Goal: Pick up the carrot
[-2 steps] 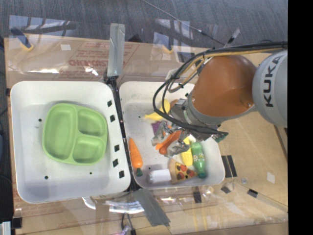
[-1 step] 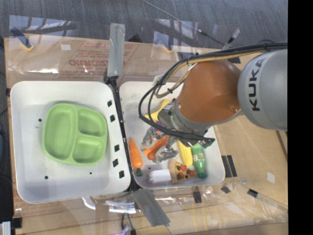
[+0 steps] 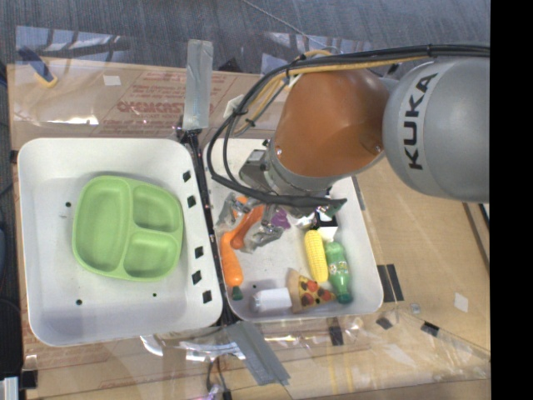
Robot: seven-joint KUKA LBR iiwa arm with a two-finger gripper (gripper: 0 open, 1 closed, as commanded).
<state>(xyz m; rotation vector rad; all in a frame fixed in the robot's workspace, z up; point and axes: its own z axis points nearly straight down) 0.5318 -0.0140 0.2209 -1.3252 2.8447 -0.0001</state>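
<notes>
Lying left of fingers point(image 3: 265, 233): carrot point(image 3: 231, 259) | fingers' spread unclear, possibly narrow

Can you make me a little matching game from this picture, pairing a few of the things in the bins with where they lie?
Things:
1. green divided plate
2. carrot
3. corn cob
4. pizza slice

Places:
A. along the right bin's left wall
B. in the left bin
C. near the right bin's front edge, below the corn
D. just left of the green bottle

Pairs: 1-B, 2-A, 3-D, 4-C
</notes>
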